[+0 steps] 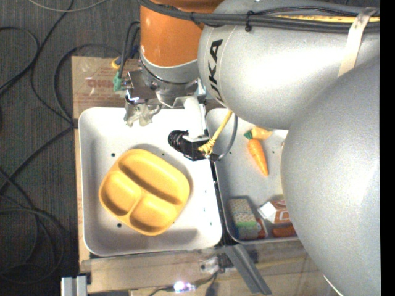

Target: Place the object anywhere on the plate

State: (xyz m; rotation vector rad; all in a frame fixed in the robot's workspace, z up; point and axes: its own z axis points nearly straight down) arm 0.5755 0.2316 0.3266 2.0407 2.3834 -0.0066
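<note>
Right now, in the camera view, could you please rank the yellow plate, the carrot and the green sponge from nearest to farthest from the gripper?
From the gripper:
1. Yellow plate, just below it in the left bin.
2. Carrot, top of the right bin.
3. Green sponge, bottom of the right bin.

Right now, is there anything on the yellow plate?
Empty. The yellow plate lies in the left bin, and its three hollows show only bare yellow. The toy carrot lies in the right bin.

The bulky, glossy grey KUKA arm (290, 60) is wearing a broad orange band (170, 17), black lettering (216, 66), black cables (278, 18) and a yellow cord (217, 134).
</note>
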